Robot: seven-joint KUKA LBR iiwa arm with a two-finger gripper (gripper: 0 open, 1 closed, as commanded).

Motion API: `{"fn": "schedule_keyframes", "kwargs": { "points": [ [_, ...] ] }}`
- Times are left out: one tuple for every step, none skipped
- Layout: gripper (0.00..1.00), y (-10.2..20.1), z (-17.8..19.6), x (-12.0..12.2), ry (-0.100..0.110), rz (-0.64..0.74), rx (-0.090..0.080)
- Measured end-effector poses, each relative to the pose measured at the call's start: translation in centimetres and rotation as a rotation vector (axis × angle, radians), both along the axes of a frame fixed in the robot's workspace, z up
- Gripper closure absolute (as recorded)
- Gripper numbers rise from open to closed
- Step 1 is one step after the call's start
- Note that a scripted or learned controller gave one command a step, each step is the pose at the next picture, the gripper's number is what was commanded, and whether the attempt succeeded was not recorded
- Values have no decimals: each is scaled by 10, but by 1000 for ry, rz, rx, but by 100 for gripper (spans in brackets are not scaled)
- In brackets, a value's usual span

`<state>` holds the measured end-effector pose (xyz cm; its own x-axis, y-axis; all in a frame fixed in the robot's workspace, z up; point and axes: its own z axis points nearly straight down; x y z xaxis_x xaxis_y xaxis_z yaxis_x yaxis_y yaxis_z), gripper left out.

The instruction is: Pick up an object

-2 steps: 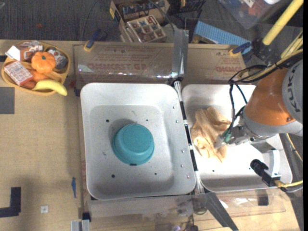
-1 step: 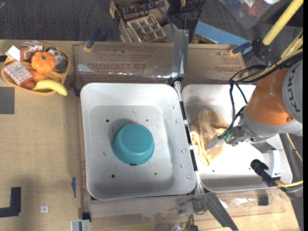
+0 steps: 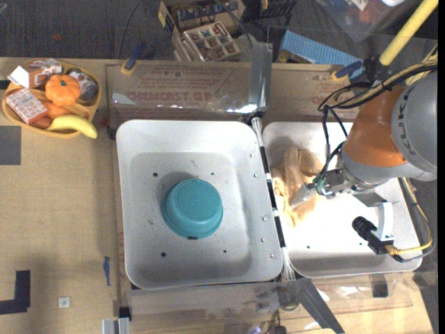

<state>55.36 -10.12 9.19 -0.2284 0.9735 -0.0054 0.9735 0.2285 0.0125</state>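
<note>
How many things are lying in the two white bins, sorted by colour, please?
Teal: 1, the upturned bowl in the left bin.
Tan: 1, the soft crumpled thing in the right bin, by the gripper.
Total: 2.

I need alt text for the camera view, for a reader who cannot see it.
A grey and orange robot arm reaches from the right, its gripper low over a tan object in the right white bin. The left bin holds an upside-down teal bowl.
</note>
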Motion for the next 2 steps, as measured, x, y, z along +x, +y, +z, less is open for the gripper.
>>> {"fn": "schedule_keyframes", "kwargs": {
  "points": [
    [100,0,11,1,-6,-2,3],
    [0,0,11,1,-5,-2,2]
  ]
}}
